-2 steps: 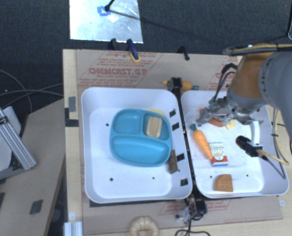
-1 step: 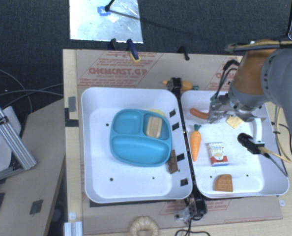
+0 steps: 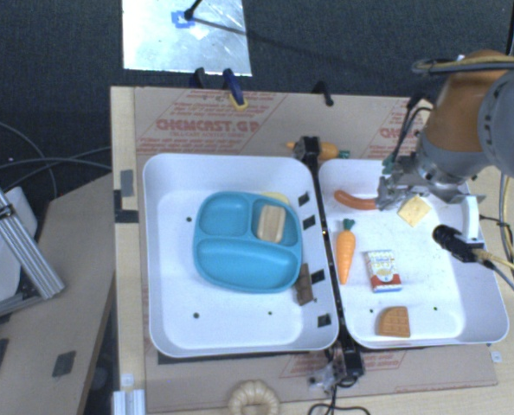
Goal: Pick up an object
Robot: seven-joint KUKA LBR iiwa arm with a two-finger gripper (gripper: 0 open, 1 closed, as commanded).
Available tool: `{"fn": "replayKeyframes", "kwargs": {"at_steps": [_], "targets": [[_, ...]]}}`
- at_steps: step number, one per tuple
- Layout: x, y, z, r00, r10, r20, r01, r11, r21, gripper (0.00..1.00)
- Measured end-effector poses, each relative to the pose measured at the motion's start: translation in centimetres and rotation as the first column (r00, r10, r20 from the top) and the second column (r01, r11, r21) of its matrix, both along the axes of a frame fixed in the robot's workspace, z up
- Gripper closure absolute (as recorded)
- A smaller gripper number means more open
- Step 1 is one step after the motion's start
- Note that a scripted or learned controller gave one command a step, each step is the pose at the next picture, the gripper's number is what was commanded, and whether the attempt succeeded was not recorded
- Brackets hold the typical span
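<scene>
My gripper (image 3: 392, 194) hangs low over the back of the right bin (image 3: 480, 314), under the grey arm with its orange band. It is at the right end of an orange-red sausage (image 3: 352, 201) and just left of a pale yellow cheese wedge (image 3: 414, 211). I cannot tell whether it touches either one. In front of it lie a carrot (image 3: 345, 251), a small red and white carton (image 3: 382, 271) and a brown waffle piece (image 3: 394, 321).
The left bin (image 3: 175, 318) holds a blue divided plate (image 3: 240, 258) with a slice of bread (image 3: 270, 223) in it, and a brown piece (image 3: 305, 285) by the dividing wall. A yellow item (image 3: 326, 151) lies behind the bins. Cables trail at the right.
</scene>
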State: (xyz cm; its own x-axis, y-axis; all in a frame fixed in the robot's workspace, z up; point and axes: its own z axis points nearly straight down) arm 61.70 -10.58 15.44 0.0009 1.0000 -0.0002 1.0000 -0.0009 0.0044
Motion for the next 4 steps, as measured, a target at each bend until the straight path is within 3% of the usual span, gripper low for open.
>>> {"fn": "replayKeyframes", "kwargs": {"at_steps": [1, 2, 4], "targets": [[-0.8, -0.5, 4.9, 1.000, 0.000, -0.001, 0.000, 1.000, 0.000, 1.00], [-0.7, -0.5, 7.1, 1.000, 0.005, -0.001, -0.005, 1.000, 0.000, 1.00], [-5.8, 8.5, 7.1, 1.000, 0.008, -0.006, -0.008, 1.000, 0.001, 1.00]]}}
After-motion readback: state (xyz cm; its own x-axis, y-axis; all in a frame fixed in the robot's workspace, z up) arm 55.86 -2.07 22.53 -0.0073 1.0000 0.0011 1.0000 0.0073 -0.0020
